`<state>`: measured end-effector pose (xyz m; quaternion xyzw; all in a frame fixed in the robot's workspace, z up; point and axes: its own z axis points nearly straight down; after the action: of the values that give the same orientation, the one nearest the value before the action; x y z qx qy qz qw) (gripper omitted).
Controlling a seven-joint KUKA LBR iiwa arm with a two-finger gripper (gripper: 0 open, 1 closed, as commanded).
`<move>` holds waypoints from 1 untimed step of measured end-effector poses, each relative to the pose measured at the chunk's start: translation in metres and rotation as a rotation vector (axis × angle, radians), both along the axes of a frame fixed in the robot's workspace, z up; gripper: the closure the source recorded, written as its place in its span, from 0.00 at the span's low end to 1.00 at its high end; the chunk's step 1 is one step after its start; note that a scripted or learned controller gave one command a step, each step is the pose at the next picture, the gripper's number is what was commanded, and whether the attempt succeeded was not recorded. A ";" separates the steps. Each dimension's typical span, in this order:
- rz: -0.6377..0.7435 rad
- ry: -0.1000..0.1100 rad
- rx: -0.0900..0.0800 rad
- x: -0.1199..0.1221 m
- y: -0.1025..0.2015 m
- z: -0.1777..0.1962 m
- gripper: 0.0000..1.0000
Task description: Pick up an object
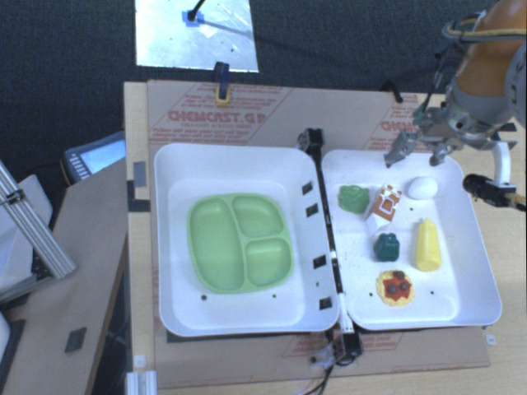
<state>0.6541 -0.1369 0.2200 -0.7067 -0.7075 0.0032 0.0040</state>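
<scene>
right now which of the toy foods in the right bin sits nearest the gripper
The white egg-shaped toy at the far edge of the right white bin, just below the gripper. The light green leafy piece, orange-and-white carton and yellow corn lie farther off.

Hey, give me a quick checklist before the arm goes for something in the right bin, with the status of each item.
1. Gripper open: ok, fingers spread, nothing between them.
2. Gripper over right bin: ok, above its back edge.
3. Nearest target, white egg, free to grab: ok, lies apart from the others.
4. Carton clear of neighbours: not ok, it touches or nearly touches the green lettuce.
5. Gripper height above bin floor: cannot tell.
6. Green tray in left bin: ok.
</scene>
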 end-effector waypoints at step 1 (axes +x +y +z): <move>0.002 -0.012 -0.002 0.003 0.000 0.007 0.00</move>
<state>0.6566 -0.1367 0.2275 -0.7060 -0.7082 -0.0003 -0.0009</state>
